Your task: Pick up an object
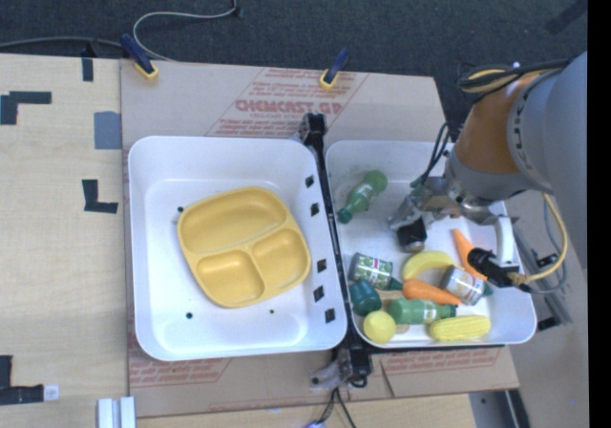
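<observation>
The gripper (409, 225) is down inside the right bin (382, 157), hanging over a bare white patch near the middle; honestly can't tell from this angle if it's spread or pinched, it's just a dark blob under the wrist, and nothing shows between its tips.

Stuff to grab is all in that right bin: a green bottle (361, 195) lying tilted just left of the gripper; a banana (427, 265) right below it; a small can (373, 270) with a greenish label I can't read, near the divider; another silver can (464, 286) on its side by the banana; an orange carrot (431, 292) lying across the pile, plus a second orange piece (466, 250) by the right wall; a lemon (379, 326) at the front; a corn cob (459, 328) along the front edge; a dark teal thing (364, 296) I can't make out above the lemon.

The left bin (153, 245) holds one yellow divided plate (243, 245), three compartments, sitting at a slant.

Only readable writing: red "CHEMCAST GP" upside down on the cardboard sheet (277, 106) under the bins; two yellow clamps (334, 70) pin its far edge.
</observation>
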### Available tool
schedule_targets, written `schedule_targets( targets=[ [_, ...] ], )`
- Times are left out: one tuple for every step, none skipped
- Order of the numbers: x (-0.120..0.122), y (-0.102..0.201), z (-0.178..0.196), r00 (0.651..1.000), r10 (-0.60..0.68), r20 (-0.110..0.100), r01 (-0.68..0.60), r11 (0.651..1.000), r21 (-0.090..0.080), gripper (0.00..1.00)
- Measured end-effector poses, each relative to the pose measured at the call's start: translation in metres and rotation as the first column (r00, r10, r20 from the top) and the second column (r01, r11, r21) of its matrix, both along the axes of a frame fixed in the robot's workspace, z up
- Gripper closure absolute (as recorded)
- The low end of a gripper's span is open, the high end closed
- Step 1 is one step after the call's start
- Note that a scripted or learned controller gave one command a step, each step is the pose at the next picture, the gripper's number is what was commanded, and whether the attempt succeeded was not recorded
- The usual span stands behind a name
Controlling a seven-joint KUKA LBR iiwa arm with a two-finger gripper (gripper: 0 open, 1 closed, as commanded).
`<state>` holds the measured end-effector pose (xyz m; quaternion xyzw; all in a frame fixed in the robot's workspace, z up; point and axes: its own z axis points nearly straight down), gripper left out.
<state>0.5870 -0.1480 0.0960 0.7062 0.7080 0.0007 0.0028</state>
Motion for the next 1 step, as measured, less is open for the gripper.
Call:
schedule_targets(
  targets=[
    [-0.0064, 0.0953, 0.0883, 1.0, 0.0, -0.005, 0.0, 1.0, 0.004, 1.0]
  ],
)
